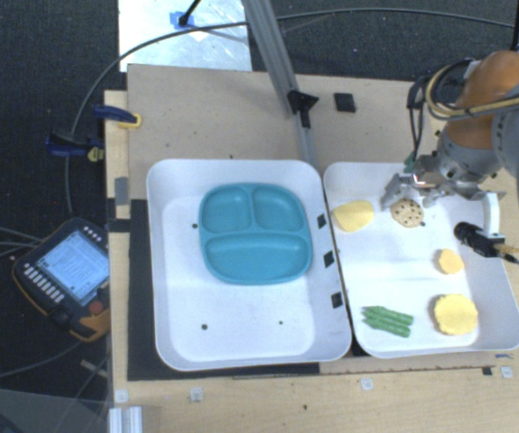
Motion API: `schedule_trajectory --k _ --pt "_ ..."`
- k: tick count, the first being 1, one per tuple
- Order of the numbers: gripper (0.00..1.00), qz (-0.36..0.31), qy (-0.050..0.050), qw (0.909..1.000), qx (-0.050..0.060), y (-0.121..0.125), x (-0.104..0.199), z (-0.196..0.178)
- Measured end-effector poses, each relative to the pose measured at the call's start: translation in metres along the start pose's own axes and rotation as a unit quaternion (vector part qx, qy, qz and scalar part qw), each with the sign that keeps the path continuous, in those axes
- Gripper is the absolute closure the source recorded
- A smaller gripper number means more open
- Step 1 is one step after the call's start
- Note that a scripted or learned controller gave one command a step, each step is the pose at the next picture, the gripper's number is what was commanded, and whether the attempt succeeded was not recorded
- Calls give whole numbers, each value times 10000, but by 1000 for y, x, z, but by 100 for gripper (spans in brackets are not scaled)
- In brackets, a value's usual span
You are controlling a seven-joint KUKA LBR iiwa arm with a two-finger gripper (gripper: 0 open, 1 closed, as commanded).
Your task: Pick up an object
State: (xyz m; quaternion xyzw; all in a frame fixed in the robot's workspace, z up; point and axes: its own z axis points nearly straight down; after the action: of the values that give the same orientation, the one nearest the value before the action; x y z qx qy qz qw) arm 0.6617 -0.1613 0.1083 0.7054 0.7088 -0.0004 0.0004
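One cookie (407, 212) partly hidden under claw (412, 193); grip unclear.

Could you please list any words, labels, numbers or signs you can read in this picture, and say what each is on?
No text can be read.
The handheld pendant beside the left bin has a lit screen; its contents are too small and blurred to read.
The blue divided plate, the food items and the bins carry no visible markings.
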Motion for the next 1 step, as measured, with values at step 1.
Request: schedule_trajectory --k 1 --pt "100 -13 -10 10000 -34 2 0 -15"
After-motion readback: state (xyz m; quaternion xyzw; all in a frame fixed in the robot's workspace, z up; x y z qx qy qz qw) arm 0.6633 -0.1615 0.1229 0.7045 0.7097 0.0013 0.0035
